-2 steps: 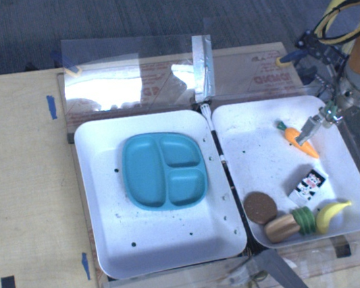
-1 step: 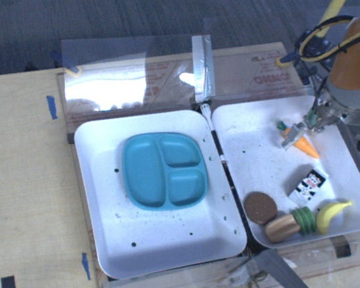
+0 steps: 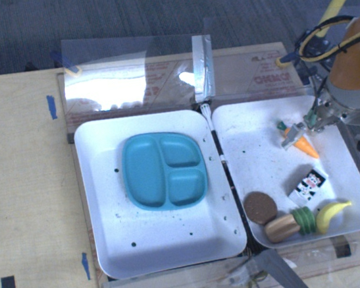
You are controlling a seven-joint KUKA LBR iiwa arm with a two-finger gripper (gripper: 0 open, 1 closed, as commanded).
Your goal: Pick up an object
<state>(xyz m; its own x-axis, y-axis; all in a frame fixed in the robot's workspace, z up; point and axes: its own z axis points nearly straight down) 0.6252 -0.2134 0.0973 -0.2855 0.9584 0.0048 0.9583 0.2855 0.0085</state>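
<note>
Hand [image 3: 312, 121] upper right, by right bin [image 3: 359, 168] rim, beside carrot [image 3: 305, 145] | finger state: cannot tell | bin centre open

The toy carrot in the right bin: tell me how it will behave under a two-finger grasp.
The carrot tapers to a point, so closing fingers may squeeze it out toward the tip. Its rounded body would probably roll if nudged sideways. It looks like a small toy, likely light. The gripper sits right by its green-topped end.
</note>
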